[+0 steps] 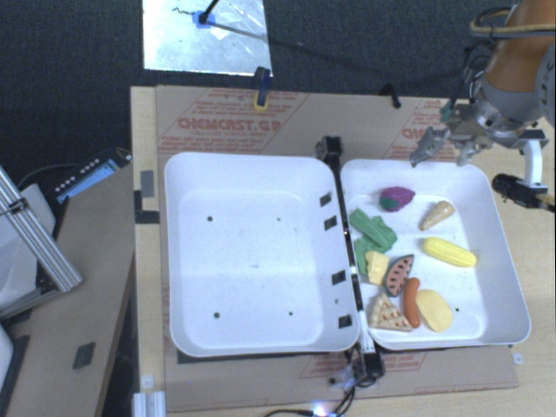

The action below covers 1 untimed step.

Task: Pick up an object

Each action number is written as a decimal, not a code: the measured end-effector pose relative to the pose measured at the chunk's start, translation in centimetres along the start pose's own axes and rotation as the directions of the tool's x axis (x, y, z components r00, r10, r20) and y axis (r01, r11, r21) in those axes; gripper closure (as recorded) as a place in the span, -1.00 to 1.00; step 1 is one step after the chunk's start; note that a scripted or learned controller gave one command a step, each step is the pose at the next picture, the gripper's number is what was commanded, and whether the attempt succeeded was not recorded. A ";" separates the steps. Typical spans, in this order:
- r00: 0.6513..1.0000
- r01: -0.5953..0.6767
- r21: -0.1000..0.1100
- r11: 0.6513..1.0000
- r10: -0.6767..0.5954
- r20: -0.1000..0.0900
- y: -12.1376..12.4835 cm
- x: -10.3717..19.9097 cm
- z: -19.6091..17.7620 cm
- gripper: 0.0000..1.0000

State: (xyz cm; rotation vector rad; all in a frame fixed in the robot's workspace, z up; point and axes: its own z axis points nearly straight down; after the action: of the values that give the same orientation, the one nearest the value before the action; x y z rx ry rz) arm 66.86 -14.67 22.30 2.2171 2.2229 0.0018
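Camera view: I'm seeing the gripper (pixel 445 146) hanging spread and empty over the right bin's (pixel 499 233) far rim; the grapes (pixel 396 198), nearest, are lying nearer and slightly left.

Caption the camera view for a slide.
Tool open above right bin's far edge; toy food inside, nothing grasped.

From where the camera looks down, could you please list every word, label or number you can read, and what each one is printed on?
"CHEMCAST GP" in red on the brown protective sheet behind the left bin.
The same red print repeats across the sheet, near the right bin and along the front edge, too small and blurred to read.
The dark device at the left carries markings, unreadable.
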 end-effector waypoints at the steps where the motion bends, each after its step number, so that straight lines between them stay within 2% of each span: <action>1: 1.000 -0.001 0.003 1.000 0.001 -0.001 -0.4 4.5 11.2 -1.00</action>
State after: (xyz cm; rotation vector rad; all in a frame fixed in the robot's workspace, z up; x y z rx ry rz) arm 66.50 -10.20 11.12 2.2195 2.2242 0.0003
